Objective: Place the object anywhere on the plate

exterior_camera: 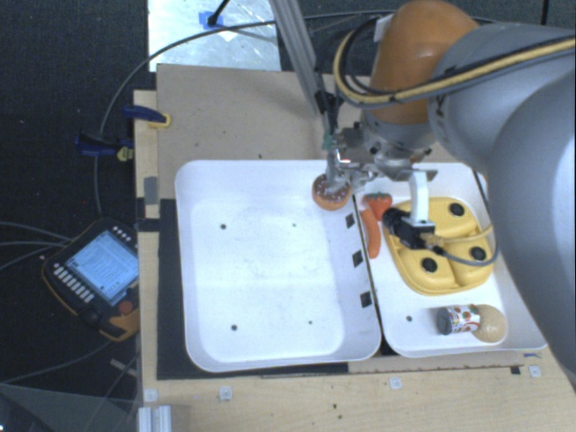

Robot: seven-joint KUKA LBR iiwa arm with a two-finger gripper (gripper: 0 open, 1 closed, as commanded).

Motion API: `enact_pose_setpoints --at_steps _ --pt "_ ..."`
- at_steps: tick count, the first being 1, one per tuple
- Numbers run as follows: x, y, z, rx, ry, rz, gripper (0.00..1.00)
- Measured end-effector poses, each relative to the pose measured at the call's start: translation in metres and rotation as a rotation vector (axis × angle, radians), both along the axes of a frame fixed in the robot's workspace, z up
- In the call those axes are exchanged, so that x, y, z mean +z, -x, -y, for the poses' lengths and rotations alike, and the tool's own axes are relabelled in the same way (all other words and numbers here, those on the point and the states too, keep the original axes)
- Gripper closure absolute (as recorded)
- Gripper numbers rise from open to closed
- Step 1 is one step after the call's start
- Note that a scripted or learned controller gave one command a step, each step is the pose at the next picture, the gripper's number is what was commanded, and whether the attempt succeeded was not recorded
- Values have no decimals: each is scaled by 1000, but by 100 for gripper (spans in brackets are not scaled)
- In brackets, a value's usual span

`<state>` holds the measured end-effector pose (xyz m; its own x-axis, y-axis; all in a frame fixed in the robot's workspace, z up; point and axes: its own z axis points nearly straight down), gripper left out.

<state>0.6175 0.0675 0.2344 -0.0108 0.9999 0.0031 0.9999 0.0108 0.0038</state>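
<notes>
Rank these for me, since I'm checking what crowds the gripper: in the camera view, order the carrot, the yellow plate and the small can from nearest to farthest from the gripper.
From the gripper:
1. Carrot, just below it, at the right bin's left edge.
2. Yellow plate, further right, mid right bin.
3. Small can, near the right bin's front edge.

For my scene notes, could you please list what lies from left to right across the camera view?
Pendant → left bin → brown round item → carrot → yellow plate

arm (504, 106) covering right bin's (405, 340) far corner, fingers hidden
</notes>
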Motion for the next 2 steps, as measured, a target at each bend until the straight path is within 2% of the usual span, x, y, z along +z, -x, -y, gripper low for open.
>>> enact_pose_setpoints --at_steps 1,2 --pt "5 -6 -49 -1 0 -1 100" --pt "5 -6 -45 -5 3 -2 0"
